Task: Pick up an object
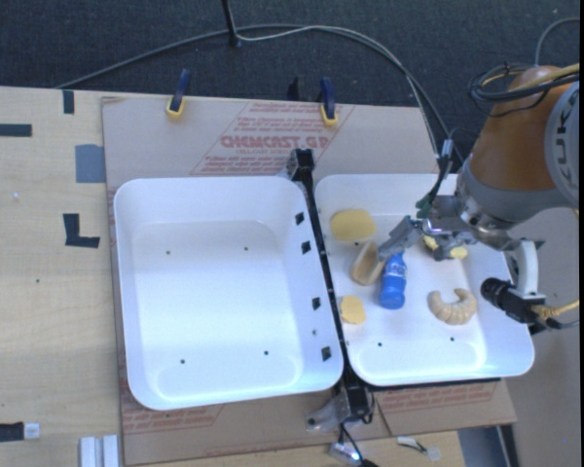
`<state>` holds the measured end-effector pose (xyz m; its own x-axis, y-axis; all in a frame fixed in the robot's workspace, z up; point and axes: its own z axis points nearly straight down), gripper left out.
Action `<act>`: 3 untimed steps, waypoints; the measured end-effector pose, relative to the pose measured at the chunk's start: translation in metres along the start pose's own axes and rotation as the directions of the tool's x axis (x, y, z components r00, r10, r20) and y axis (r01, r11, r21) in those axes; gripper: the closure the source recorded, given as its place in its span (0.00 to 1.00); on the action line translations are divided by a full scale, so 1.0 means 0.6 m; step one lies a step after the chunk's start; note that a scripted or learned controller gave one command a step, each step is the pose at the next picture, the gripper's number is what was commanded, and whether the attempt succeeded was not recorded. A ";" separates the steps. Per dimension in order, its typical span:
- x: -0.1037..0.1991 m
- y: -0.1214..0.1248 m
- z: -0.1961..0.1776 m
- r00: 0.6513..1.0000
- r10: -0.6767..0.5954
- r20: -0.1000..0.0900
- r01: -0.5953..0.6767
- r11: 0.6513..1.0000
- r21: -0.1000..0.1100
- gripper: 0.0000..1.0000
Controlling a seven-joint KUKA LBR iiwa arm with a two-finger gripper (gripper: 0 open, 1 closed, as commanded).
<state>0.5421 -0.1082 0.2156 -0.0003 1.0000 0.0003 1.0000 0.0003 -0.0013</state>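
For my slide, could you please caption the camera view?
KUKA arm's tool poised above a blue bottle among small food-like items in the right bin.

Arm point(521, 154) reaches in from right, wrist bent down; end effector point(409, 236) low, pointing left.

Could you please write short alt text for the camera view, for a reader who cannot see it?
A grey and orange robot arm reaches from the right over the right bin, its end effector just above a blue bottle. Yellow and tan food-like pieces lie around the bottle, beside the left bin.
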 end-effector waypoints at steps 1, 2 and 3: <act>-0.039 -0.002 0.067 0.997 0.074 0.000 -0.074 0.997 0.003 0.00; 0.004 -0.021 0.219 1.000 0.000 0.000 0.000 1.000 0.000 0.00; 0.003 -0.020 0.202 1.000 0.001 0.001 -0.001 1.000 -0.001 1.00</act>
<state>0.5298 -0.1067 0.0945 0.0008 1.0000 -0.0006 1.0000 -0.0008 0.0000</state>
